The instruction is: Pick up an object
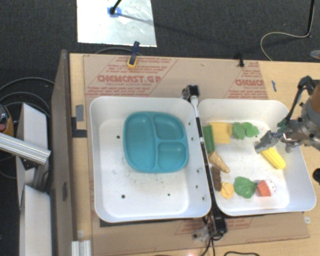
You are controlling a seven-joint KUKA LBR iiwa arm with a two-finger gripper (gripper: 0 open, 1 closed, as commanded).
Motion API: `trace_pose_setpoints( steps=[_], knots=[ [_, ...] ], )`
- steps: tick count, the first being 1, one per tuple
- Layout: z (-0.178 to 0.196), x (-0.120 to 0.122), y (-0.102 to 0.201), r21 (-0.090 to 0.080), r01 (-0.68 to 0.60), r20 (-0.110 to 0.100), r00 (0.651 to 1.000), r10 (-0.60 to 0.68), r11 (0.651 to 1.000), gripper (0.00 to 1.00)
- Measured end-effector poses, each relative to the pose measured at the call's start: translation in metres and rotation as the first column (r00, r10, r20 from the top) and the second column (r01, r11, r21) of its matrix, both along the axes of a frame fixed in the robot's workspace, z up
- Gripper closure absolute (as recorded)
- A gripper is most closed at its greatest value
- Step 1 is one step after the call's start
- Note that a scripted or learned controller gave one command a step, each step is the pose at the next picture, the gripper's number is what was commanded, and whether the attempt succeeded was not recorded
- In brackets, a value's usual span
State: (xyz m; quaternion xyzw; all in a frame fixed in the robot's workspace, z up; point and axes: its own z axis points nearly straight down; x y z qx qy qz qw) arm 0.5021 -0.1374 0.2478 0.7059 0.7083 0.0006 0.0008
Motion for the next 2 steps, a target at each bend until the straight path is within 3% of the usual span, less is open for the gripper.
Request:
trace_pose_setpoints(
  steps=[1, 2],
  knots=[
    [-0.16, 0.025, -0.072, 0.0, 0.007, -0.011, 1.0, -0.007, 1.0, 0.0],
    [-0.141, 0.03, -0.069, -0.001, 0.001, 0.003, 1.0, -0.001, 1.0, 1.0]
  ],
)
